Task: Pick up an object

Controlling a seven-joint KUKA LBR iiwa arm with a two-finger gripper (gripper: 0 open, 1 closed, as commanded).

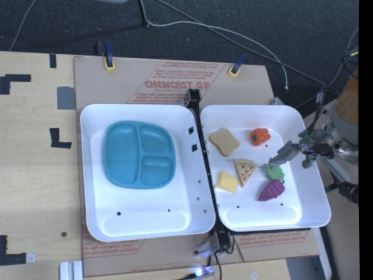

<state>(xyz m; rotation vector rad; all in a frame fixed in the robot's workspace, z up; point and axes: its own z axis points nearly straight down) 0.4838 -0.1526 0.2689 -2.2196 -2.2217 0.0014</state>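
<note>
We logged the scene from the near edge of the bench to the far.

Near: a clamp at the near end of the seam between the two bins. The left bin and the right bin stood side by side on a cardboard sheet.

Right bin, nearest first: purple grapes near the middle right; a yellow cheese block toward the seam; a pizza slice just beside the cheese; a green piece just above the grapes, touching or nearly so. Beyond these we noted a bread slice and an orange-red piece, apart from each other.

Gripper: it reached in from the right over the right bin, one grey finger slanting down to a tip just above the green piece. We could not tell whether the fingers were apart or together, nor whether the tip touched the piece. Nothing showed between them. The arm's orange band lay at the right edge.

Left bin: a blue divided plate, three compartments, lying flat in the far half.

Far: two yellow-and-blue clips on the sheet's far edge, and cables across a dark floor.
</note>
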